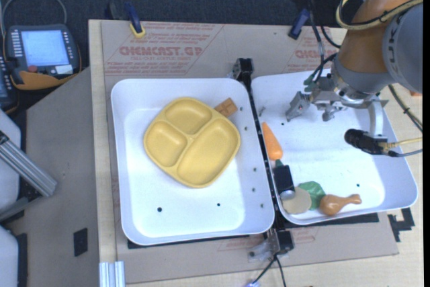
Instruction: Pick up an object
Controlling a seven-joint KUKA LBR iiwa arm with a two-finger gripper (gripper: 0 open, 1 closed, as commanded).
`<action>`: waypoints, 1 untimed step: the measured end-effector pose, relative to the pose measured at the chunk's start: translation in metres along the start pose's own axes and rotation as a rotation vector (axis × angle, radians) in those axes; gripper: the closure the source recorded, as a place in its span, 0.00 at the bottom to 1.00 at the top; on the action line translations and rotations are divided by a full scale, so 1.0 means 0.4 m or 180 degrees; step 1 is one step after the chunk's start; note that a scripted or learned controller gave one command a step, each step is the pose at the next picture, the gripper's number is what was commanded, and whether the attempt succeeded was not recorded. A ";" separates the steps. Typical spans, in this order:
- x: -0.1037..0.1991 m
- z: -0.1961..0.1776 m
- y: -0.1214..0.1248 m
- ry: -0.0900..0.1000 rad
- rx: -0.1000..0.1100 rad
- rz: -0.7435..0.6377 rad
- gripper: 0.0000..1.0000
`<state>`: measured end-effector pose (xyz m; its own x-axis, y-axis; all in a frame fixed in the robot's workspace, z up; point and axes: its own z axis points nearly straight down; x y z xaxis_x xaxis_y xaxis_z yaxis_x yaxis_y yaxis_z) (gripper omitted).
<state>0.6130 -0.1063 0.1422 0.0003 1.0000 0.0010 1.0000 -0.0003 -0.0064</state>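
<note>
A: Objects for picking, as we log them, lie along the near-left part of the right bin. The carrot lies against the left wall, its tip pointing far. Just nearer than it we note a black block, then a pale round disc touching a green piece, and a toy drumstick lying flat near the near wall.

B: And the gripper?

A: We see it over the far part of the right bin, above bare white floor, well apart from every object. Its two fingers are spread wide with nothing between them; one fingertip points left toward the divider between the bins. The arm comes in from the right, orange band above the wrist.

B: Left bin?

A: We record a yellow divided plate with three compartments, sitting in the far-middle of that bin. A small brown block touches the plate's far-right rim. Whether it rests on the rim or beside it, we cannot tell.

B: Surroundings?

A: Both bins rest on a cardboard sheet with red print. A pendant with a lit screen sits far left, off the bench.
</note>
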 end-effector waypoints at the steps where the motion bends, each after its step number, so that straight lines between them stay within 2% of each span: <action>1: 0.001 0.129 0.001 -0.0004 -0.0014 -0.0001 0.00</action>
<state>0.6131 -0.1059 0.0906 0.0000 1.0000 -0.0001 1.0000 0.0000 -0.0021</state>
